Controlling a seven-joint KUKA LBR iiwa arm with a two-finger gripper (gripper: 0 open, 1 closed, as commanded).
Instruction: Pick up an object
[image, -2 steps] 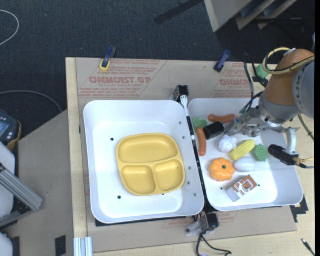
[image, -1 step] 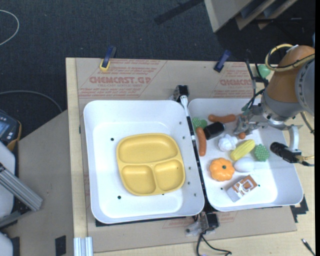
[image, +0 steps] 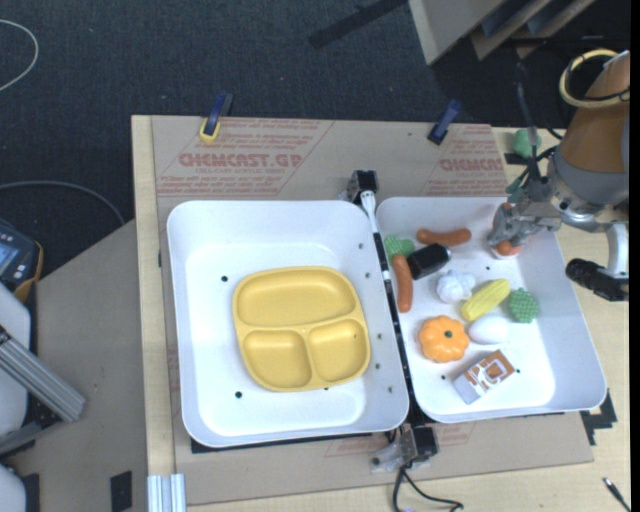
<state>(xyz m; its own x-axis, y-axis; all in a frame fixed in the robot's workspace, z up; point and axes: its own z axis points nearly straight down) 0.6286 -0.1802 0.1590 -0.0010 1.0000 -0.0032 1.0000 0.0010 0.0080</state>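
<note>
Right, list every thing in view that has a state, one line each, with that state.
gripper: low over the right bin's far corner, at a small orange-red piece
yellow tray: flat in the left bin, right side up, three compartments bare
pumpkin: upright, stem up
corn: lying on its side
carrot: lying flat along the bin's left wall
small box: lying flat, printed face up

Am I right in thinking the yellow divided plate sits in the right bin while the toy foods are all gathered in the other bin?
Not quite: the camera view shows the yellow divided plate in the left bin, and the toy foods, such as the pumpkin and corn, are gathered in the right bin.
</note>
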